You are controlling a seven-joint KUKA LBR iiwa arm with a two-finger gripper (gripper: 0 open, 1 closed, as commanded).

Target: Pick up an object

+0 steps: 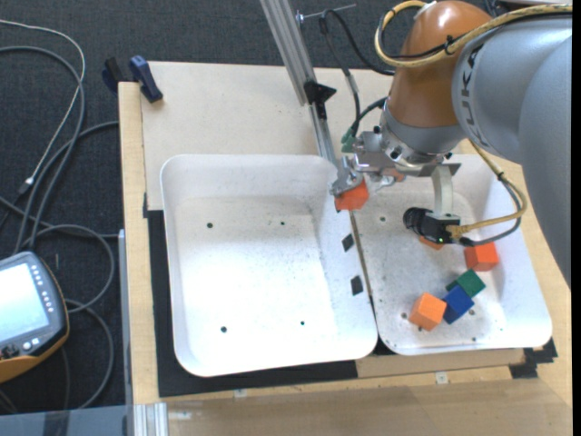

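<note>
My gripper [352,187] closed on orange block [351,196], raised above divide between left bin [182,184] and right bin [536,312]. Block judged light, rigid, smooth-faced; flat opposite sides best purchase, slip possible. Other blocks lie in right bin near corner. Partial lettering on arm, not legible in full.

Both white bins [245,271] look like smooth, faintly glossy plastic, peppered with dark specks. Beneath them the surface [227,107] is pale, matt board with a raw wooden edge. Above the bins, the arm's orange band [436,62] shines like polished plastic, and the slanted rail [286,34] looks like brushed metal.
</note>
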